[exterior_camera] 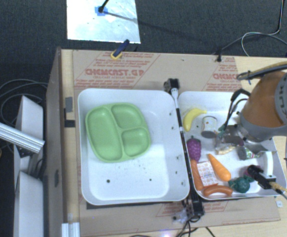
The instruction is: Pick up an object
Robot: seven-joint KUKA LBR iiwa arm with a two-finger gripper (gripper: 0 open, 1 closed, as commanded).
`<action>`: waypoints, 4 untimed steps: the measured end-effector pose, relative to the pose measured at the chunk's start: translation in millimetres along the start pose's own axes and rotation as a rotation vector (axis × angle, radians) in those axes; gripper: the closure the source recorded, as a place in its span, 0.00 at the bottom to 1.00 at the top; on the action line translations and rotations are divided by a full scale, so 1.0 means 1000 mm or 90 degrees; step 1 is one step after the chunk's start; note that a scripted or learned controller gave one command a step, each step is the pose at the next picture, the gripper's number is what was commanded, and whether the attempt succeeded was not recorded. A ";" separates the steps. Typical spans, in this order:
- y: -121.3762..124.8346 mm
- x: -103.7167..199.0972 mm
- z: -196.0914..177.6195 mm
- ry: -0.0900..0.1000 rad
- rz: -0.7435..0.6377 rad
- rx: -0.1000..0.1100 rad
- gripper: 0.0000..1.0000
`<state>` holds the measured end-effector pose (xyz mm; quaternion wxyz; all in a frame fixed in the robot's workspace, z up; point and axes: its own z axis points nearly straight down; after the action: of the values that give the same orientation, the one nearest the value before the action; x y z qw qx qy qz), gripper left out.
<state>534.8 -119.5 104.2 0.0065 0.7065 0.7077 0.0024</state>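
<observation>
Reaching in from the right, my gripper (228, 143) sat low in the right bin (215, 100), about mid-bin. I could not tell if it was wide or narrow; the wrist blocked that. I saw nothing clearly held.

All pickable things lay in that right bin:
- A yellow banana (193, 116) was at the far left corner.
- A small pale can (209, 125) was just right of the banana and just beside the gripper on its left.
- A purple grape bunch (194, 147) lay against the left wall, nearer the camera than the can.
- An orange carrot (219, 167) lay at a slant just on the near side of the gripper.
- An orange-and-white packet (204, 172) sat left of the carrot, touching it or nearly so.
- An orange curved piece (217, 190) ran along the near wall.
- A dark green toy (241, 183) sat right of that piece, near the front right corner.

The left bin (133, 181) held a green divided plate (118, 131), lying flat in its far left part, well apart from my gripper. Both bins rested on a brown printed sheet (133, 68).
</observation>
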 end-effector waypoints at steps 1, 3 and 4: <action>0.000 0.000 0.000 0.000 0.000 0.000 0.00; -0.048 -0.012 0.019 0.004 0.000 0.007 0.00; -0.047 -0.011 0.009 0.005 -0.001 0.006 1.00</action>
<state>488.3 -131.0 95.1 0.0007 0.7061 0.7081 0.0018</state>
